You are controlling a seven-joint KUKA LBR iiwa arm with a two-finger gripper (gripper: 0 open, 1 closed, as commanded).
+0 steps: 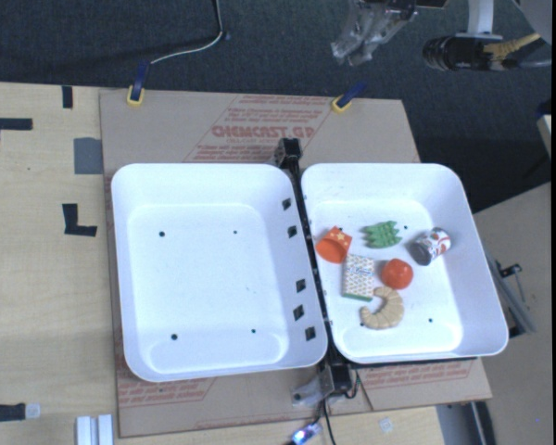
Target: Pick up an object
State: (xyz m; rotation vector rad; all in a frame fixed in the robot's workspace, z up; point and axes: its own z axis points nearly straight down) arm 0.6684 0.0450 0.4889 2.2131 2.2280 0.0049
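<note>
Dark carpet surrounds the bench. All 6 items cluster in the right bin, including the croissant. The gripper hovers high, empty; finger spacing unclear.

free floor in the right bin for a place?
Right white bin: bare along the far wall above the green toy, and the near-right corner past the tan croissant. Crowded mid-bin around the patterned card and red ball.

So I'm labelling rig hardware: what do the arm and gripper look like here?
The gripper is pale translucent-grey and blurred, hanging below a dark mount with a small blue light. Beside it, the arm shows a white link, a black cylindrical section and an orange-yellow band.
</note>
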